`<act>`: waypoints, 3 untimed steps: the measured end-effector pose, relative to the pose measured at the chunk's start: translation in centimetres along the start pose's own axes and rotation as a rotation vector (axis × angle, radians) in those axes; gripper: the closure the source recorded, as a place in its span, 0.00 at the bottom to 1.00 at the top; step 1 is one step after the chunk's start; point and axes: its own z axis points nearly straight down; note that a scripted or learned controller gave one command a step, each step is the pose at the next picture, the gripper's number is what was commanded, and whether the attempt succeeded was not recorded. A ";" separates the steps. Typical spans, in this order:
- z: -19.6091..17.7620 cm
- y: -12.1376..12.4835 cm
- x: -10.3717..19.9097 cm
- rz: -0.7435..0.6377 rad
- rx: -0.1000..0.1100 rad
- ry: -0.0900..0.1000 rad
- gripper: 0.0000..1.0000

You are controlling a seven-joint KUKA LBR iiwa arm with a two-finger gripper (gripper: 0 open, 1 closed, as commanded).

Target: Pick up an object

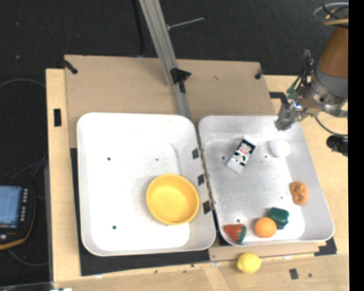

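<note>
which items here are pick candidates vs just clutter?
Candidates, right bin:
carton
white ball
orange
green piece
strawberry
tan lump
End effector sits over that bin's far edge.

Lying about:
yellow bowl, left bin
lemon, on bench
tablet

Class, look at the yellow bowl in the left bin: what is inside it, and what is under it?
The yellow bowl shows just its own yellow inner surface, with nothing lying in it. It rests on the floor of the left white bin; the patch of floor directly under it is covered.
</note>
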 end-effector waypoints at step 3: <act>-4.0 -1.6 8.8 -0.006 0.003 0.001 1.00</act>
